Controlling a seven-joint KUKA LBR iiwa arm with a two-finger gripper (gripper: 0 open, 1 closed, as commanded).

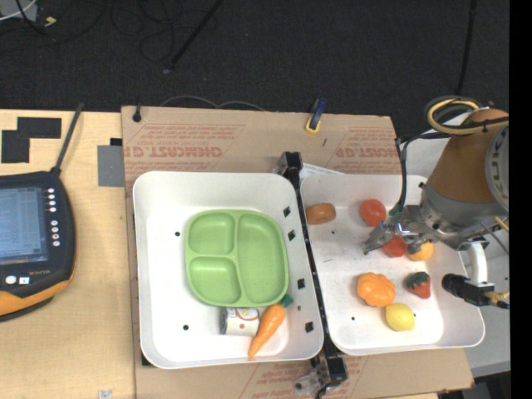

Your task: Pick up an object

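My gripper (389, 239) is low in the right bin (341, 322), reaching in from the right under the orange-banded wrist. A small red object (396, 247) lies right at its tip, partly covered by it. A yellow-orange piece (421, 253) touches the gripper's right side. A red tomato (373, 212) sits just up and left of it. Nearer the front lie an orange pepper (376, 288), a lemon (400, 316) and a small red and dark green piece (418, 283).
A brown oval item (320, 214) rests near the right bin's left wall. In the left bin (158, 223) are a green divided plate (237, 256), a small can (238, 320) and a carrot (268, 329). A tablet (29, 239) lies at the far left.
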